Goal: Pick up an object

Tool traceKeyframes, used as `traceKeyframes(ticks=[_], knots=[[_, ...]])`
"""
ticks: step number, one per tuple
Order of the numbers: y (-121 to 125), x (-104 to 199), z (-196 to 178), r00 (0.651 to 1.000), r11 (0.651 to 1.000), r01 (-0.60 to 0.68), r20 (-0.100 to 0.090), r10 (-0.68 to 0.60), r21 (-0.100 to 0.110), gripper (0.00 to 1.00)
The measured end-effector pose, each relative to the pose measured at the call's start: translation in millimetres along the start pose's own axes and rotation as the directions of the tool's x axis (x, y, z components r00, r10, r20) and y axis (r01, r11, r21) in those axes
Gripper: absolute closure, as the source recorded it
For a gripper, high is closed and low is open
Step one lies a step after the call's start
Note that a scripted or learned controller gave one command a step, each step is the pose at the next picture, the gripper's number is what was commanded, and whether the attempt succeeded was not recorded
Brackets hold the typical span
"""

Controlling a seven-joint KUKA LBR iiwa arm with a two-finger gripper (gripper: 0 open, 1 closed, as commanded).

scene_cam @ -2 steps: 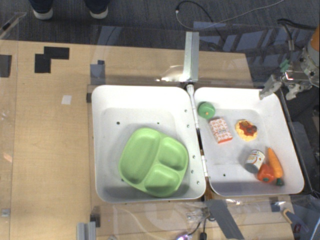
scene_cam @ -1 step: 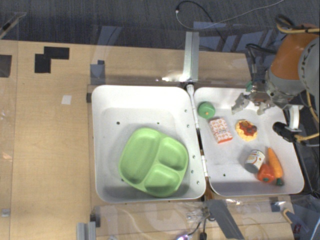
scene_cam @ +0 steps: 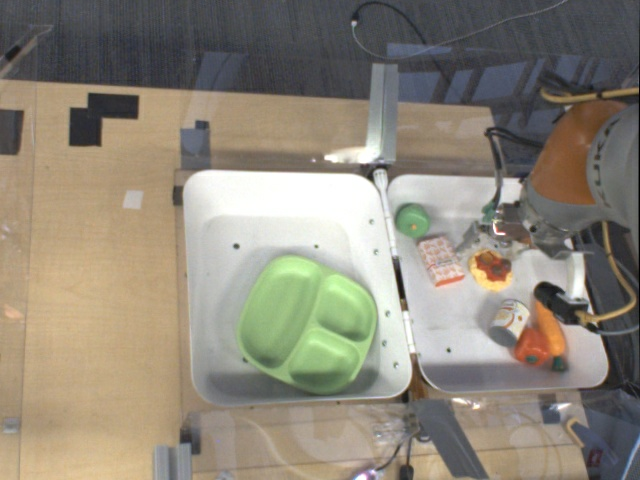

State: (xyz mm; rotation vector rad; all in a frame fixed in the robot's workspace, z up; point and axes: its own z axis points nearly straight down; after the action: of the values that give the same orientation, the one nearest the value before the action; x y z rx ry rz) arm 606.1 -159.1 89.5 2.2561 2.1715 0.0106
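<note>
- A wooden table (scene_cam: 90, 298) carries two white bins side by side.
- The tool (scene_cam: 487, 234) hangs low in the right bin (scene_cam: 455, 193), just over a small yellow-and-red toy (scene_cam: 491, 269); whether its grip is apart or together I cannot tell.
- Nearby lie a green ball (scene_cam: 411, 218), a red-patterned packet (scene_cam: 440, 261), a white cup (scene_cam: 509, 317) and an orange pepper (scene_cam: 538, 343).
- The left bin (scene_cam: 230, 208) holds a green divided tray (scene_cam: 308, 323).

Arm (scene_cam: 590, 158) low, wrist bent leftward

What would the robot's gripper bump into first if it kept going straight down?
Probably the small yellow and red toy lying right beneath the gripper in the right bin, though height is hard to judge here.
</note>
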Motion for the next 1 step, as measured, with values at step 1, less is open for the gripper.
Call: traceKeyframes(ticks=[1], knots=[[5.0,1.5,-16.6,1.000,1.000,0.002,0.001,-0.002,-0.014,1.00]])
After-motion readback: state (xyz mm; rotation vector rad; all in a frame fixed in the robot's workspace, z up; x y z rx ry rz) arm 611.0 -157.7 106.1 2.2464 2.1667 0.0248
